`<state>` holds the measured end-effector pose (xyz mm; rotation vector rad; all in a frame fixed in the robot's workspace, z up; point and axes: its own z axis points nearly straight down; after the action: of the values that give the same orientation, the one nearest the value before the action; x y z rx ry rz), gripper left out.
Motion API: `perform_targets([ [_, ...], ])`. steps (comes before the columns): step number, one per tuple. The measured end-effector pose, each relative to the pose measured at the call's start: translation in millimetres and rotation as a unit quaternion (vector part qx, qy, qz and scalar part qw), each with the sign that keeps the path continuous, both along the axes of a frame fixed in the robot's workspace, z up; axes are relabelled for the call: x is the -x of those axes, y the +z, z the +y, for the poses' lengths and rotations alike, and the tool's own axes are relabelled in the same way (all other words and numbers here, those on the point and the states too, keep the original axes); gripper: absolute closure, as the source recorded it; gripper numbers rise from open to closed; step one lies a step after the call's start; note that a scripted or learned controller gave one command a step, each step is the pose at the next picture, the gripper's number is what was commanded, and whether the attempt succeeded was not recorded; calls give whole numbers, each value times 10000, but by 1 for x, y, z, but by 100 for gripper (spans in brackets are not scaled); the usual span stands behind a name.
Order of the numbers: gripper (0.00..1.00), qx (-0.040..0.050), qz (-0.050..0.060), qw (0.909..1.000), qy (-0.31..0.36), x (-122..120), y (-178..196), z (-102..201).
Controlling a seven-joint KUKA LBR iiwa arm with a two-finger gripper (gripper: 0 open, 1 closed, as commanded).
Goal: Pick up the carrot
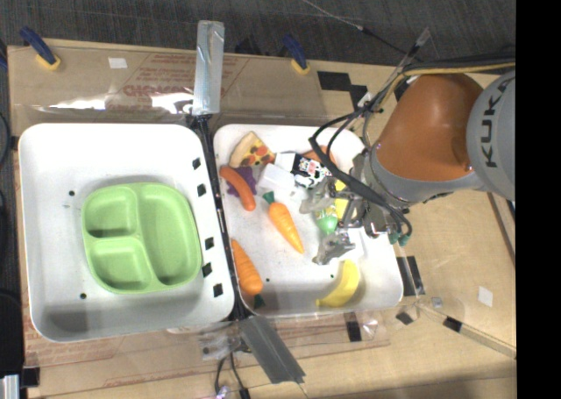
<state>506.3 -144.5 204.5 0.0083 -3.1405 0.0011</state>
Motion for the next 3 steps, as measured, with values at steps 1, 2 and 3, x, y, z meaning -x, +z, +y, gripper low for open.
perform_targets([
  [1,0,-15,28,9996,-295,-16,-111,30],
  [2,100,-6,0,9997,-250,-19,-99,31],
  [3,100,2,-42,9991,-413,-15,-4,44],
])
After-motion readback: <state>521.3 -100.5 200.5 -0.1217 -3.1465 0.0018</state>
